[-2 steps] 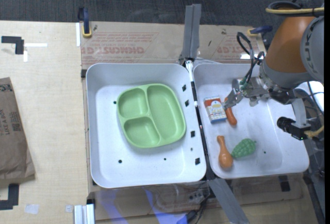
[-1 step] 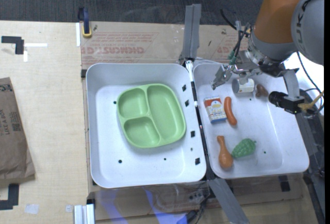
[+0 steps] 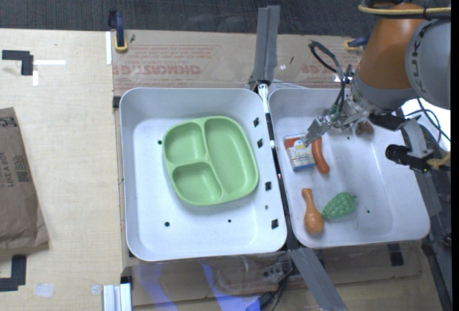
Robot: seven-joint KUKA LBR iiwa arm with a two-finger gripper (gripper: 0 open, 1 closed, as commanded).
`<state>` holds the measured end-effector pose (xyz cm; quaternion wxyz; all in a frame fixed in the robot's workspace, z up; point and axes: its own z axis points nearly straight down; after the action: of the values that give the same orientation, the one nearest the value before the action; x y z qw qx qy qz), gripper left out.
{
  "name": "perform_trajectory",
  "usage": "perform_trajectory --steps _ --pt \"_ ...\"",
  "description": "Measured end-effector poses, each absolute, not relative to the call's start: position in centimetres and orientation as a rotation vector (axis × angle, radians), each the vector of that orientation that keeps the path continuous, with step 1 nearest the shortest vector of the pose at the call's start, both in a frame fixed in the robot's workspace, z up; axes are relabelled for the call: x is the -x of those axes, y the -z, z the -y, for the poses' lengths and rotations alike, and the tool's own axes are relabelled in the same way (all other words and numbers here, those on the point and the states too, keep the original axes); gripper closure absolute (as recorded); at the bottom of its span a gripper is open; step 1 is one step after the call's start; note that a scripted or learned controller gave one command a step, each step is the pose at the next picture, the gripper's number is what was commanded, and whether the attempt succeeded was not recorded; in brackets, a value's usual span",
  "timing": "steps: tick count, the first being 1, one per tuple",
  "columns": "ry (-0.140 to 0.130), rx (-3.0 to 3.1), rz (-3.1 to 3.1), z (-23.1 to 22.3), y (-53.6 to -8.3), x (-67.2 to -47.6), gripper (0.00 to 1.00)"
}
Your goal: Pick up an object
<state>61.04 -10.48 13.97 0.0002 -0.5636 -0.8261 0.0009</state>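
The right bin [image 3: 380, 180] holds several small objects. A white, blue and red carton [image 3: 300, 154] lies near its left wall, with an orange-red sausage-shaped piece [image 3: 321, 158] right beside it. Nearer the front lie an orange gourd-shaped toy [image 3: 312, 213] and a bumpy green toy [image 3: 339, 206], close together. My gripper [image 3: 316, 132] hangs low over the back left of this bin, just above and behind the carton and the sausage-shaped piece. Nothing shows in its grasp.
The left bin [image 3: 143, 216] holds a green divided plate [image 3: 210, 159]. A grey divider post [image 3: 266, 44] stands behind the gap between the bins. Cables [image 3: 326, 59] trail off the wrist. A brown paper bag [image 3: 18, 180] lies on the bench at far left.
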Motion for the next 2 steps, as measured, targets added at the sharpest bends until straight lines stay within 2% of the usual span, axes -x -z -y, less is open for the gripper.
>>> perform_trajectory --steps 1,2 --pt "0.006 1.688 2.658 10.9 -9.7 -59.4 0.0" --pt "0.011 1.694 2.662 11.0 -10.9 -59.6 1.0"
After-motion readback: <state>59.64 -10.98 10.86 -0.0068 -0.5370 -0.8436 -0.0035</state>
